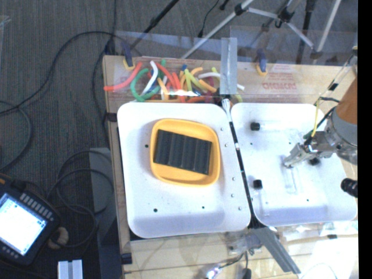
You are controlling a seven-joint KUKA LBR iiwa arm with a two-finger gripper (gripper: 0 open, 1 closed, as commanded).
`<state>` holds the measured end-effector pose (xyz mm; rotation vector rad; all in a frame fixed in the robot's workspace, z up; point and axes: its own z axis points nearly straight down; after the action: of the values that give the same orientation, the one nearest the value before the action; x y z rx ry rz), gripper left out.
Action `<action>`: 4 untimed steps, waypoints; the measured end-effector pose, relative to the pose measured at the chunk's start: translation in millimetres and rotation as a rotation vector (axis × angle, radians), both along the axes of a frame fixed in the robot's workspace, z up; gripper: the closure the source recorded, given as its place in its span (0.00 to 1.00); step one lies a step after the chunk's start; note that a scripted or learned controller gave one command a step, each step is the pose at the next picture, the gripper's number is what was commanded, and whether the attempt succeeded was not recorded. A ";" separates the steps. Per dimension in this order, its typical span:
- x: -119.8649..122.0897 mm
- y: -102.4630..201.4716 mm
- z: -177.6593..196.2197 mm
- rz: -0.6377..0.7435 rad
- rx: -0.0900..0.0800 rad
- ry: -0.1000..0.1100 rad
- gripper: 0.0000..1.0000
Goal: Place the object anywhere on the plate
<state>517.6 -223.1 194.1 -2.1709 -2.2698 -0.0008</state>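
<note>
Hand: grey two-finger hand [290, 158] low in the right shallow white bin [302, 211]; whether it is spread or pinching I cannot tell.
Object: a small clear, glassy piece [292, 182] seems to lie just below the hand on the bin floor; faint, hard to make out.
Handling: likely light, stiff and slippery; take it across its narrow sides.
Plate: yellow rounded plate with dark ribbed insert [185, 151], in the left white bin [174, 214].

Behind your bins, a tangle of coloured tubes [168, 81] lies on the bench; a lit tablet screen [20, 224] glows on the floor nearby.
</note>
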 end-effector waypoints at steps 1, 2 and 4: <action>-33.9 74.0 -40.2 0.156 0.001 0.002 1.00; -33.6 126.5 15.1 0.266 0.001 0.002 1.00; 28.8 236.0 -11.6 0.403 -0.001 0.003 1.00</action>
<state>546.4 13.0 182.5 -1.6720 -2.6570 0.0034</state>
